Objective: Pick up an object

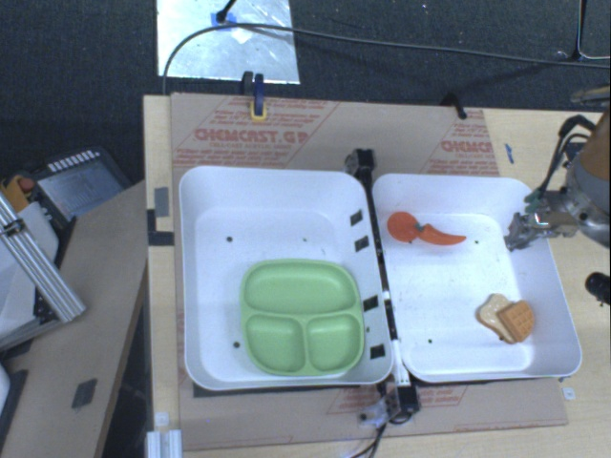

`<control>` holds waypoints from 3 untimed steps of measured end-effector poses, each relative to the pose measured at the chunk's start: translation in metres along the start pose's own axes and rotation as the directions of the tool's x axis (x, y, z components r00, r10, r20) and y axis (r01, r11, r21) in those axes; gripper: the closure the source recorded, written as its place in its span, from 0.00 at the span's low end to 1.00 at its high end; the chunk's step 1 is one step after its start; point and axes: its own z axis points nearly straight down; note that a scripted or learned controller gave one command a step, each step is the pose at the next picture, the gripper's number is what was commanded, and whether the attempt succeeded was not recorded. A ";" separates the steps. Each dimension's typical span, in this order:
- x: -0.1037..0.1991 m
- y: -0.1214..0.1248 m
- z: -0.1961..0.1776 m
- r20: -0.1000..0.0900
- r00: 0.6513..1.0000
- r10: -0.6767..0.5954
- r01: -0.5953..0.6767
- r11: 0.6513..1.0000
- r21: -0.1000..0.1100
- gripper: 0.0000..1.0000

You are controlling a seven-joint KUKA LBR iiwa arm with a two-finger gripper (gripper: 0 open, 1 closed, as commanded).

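Observation:
An orange carrot-shaped toy [426, 230] lies in the far part of the right bin [458, 351]. A tan toy like a piece of bread or a waffle [507, 319] rests near that bin's right wall, toward the front. My gripper [520, 229] hangs at the right bin's right rim, to the right of the orange toy and behind the tan one. Nothing shows between its fingers, and their spacing is too small to read.
The left bin [220, 208] holds a green three-compartment plate [303, 316] in its front half. Black clips run along the divider between the bins. A clamp sits at the cardboard's far edge, and cables cross the dark floor behind.

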 end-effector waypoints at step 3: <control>0.115 0.023 0.017 -0.005 1.000 -0.007 0.007 1.000 0.005 1.00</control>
